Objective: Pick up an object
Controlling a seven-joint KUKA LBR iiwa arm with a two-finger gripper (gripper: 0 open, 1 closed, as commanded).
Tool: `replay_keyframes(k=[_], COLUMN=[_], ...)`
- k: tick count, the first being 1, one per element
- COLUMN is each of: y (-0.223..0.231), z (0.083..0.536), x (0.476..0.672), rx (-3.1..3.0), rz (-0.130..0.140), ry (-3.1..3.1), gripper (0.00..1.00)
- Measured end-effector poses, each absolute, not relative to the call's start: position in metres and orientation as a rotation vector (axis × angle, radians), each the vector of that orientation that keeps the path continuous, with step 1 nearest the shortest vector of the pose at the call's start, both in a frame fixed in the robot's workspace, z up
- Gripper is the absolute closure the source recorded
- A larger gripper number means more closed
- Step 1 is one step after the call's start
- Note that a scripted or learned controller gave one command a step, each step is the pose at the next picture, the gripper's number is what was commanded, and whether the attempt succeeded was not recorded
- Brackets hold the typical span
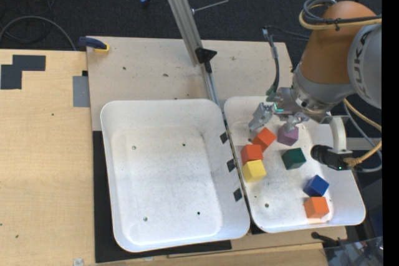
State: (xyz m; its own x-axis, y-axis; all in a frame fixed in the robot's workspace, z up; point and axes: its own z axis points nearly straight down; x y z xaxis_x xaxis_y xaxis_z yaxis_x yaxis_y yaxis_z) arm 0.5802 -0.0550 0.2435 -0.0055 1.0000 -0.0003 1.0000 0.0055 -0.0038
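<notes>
The blocks lay in the right bin (349, 212), and the tilted orange block (264, 137) serves as the marker for all that follows. It sat in the far half of that bin, turned corner-on to the camera. The gripper (275, 121) hung just beyond it, toward the far rim, with its fingers (259, 117) spread apart; one grey finger reached down just to the far left of the tilted orange block, the other to its right. Whether either finger touched a block could not be told.

Just to the right of the tilted orange block lay a purple block (288, 134), under the gripper's right side. On its near left, touching or almost so, sat a red-orange block (252, 152), and nearer than that a yellow block (254, 170) pressed against it. A green block (293, 158) lay to the near right of the tilted orange block, just beyond the purple one. Farther off in the same direction stood a blue block (317, 185), and past it a second orange block (317, 207) near the bin's near right corner.

To the left of the tilted orange block, across the rims, lay the left bin (118, 128). To its right rose the arm (340, 47), its orange band above the wrist.
</notes>
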Motion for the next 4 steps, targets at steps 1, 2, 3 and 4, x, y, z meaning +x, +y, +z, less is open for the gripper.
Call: replay_keyframes(k=[1,2,3,4], y=[-0.055,-0.054,-0.054,-0.043], z=[0.243,0.243,0.243,0.228], x=[0.58,0.58,0.58,0.607], rx=[-2.212,-2.211,-2.21,-2.219], rz=[0.005,0.005,0.005,0.003], ry=[-2.227,-2.228,-2.229,-2.223], gripper=[0.0,0.0,0.0,0.0])
